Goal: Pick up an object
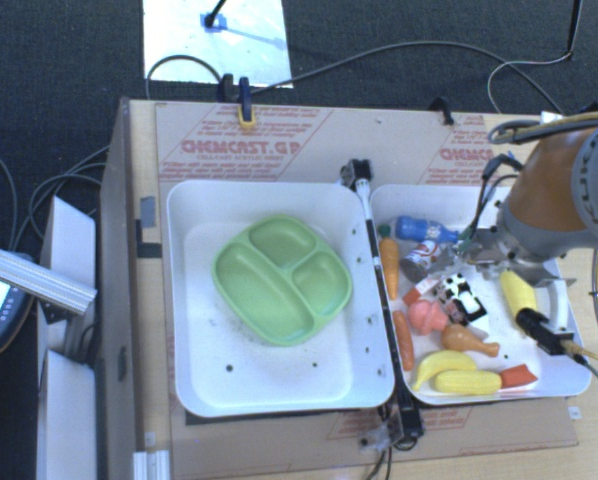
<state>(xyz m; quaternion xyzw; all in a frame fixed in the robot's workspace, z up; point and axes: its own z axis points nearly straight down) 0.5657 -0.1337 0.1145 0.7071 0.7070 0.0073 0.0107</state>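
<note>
The right bin point(479, 200) holds several toys. A blue bottle point(424, 230) lies at its back, and an orange carrot point(390, 265) runs along its left wall. In the middle are a pink toy point(427, 317) and a black-and-white toy point(463, 299). A brown drumstick point(465, 341), a yellow banana point(441, 365), a yellow corn cob point(476, 382) and a red piece point(519, 375) lie near the front. My gripper point(441, 260) is low in this bin, just in front of the blue bottle and above the black-and-white toy. I see nothing clearly held in it.
The left bin point(204, 368) holds a green divided plate point(282, 280). A thin orange stick point(404, 339) lies by the divider between the bins. A yellow oblong toy point(518, 291) sits at the right bin's right side, under the arm point(559, 183).
</note>
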